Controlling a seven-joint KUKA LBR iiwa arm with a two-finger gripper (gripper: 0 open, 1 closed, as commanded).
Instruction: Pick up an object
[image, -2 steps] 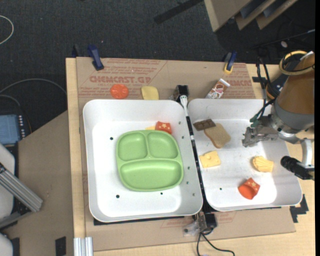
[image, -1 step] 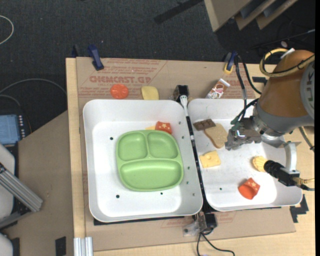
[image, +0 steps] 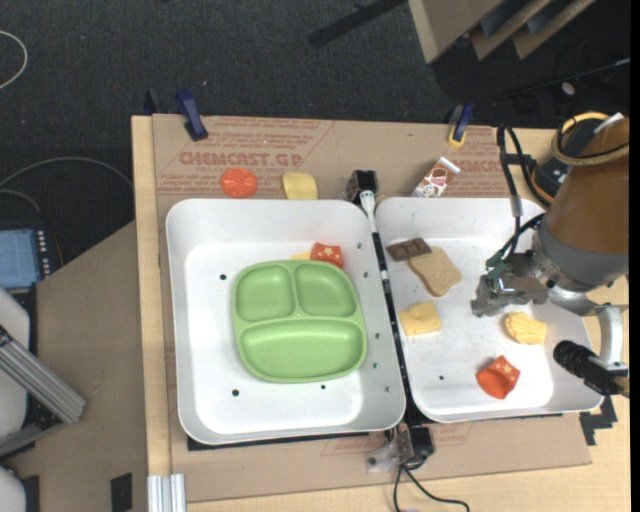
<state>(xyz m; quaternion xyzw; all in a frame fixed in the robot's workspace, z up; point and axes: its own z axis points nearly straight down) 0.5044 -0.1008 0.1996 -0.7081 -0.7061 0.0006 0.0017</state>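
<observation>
Two shallow white bins side by side on the brown cardboard-covered bench (image: 300, 150). In the left bin (image: 190, 300), a green three-compartment plastic plate (image: 298, 320), with a small red block (image: 327, 254) just beyond its far rim. In the right bin (image: 450, 385), five loose items: a dark brown flat piece (image: 407, 248) near the far left corner, touching a tan toast-shaped slice (image: 437, 271); a pale yellow chunk (image: 420, 319) near the dividing wall; a yellow crinkled piece (image: 525, 328) toward the right side; a red-orange lump (image: 498, 376) near the front edge. Over the right bin, reaching in from the right, the grey arm with orange band (image: 590, 200), its metallic gripper (image: 495, 290) low between the toast-shaped slice and the yellow crinkled piece, just beside the latter. Nothing visible between its tips; open or clenched, cannot tell. Behind the bins, on the bench: an orange round item (image: 238, 182), a pale yellow block (image: 299, 186), a small red-and-white packet (image: 436, 179), two blue clamps (image: 190, 113) at the far edge.
</observation>
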